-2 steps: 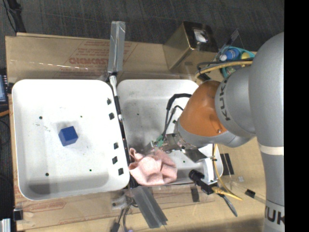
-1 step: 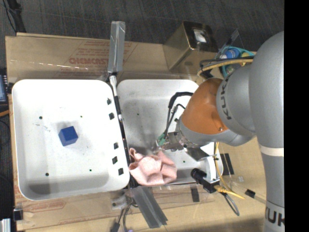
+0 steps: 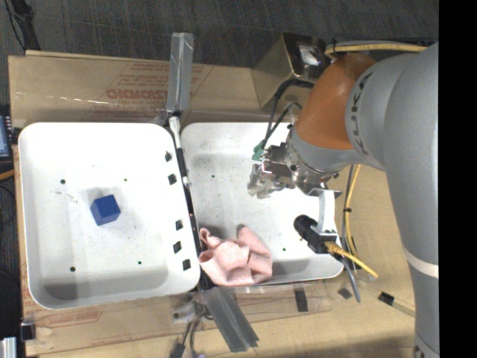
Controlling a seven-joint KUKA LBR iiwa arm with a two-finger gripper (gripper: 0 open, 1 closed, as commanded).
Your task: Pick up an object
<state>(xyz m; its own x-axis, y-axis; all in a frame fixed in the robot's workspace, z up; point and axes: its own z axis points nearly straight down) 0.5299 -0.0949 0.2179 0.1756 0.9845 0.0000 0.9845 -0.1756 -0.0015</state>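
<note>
Lying crumpled at the near edge of the right shallow white plastic bin, a soft pink cloth is being left below and well apart from the two-finger gripper. A small blue cube is being kept in the left white bin. Both bins are being borne by a cardboard-covered bench over dark carpet.

We see a blue cube in the left bin, a pink cloth at the right bin's near edge, the gripper above that bin.
</note>
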